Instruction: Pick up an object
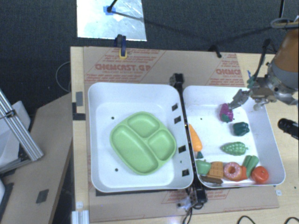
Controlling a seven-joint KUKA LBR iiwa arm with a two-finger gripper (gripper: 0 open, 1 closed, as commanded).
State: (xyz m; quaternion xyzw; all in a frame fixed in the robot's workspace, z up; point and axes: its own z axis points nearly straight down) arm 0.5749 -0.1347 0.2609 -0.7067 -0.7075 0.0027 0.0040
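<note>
Probably light, stiff, slick: small purple plastic grape bunch (pixel 226 112); pinch its sides. Two-finger gripper (pixel 237 101) just above, spread unclear.

A robotics lab or test cell, not a home or kitchen. A plywood tabletop (pixel 154 62) stands on dark carpet (pixel 37 27) and carries two shallow white bins: the left bin (pixel 100 97) holds a green divided plate (pixel 142 143), the right bin (pixel 271 139) holds plastic toy food (pixel 231 169). Brown protective paper printed "CHEMCAST GP" (pixel 122 67) lies under the bins. A grey and orange robot arm (pixel 285 64) reaches in from the right. An aluminium extrusion frame (pixel 16 129) stands at left. A blue and yellow clamp (pixel 122 45) grips the tabletop's far edge. Black cables (pixel 196 31) cross the carpet, near a shiny foil sheet (pixel 111 13).
</note>
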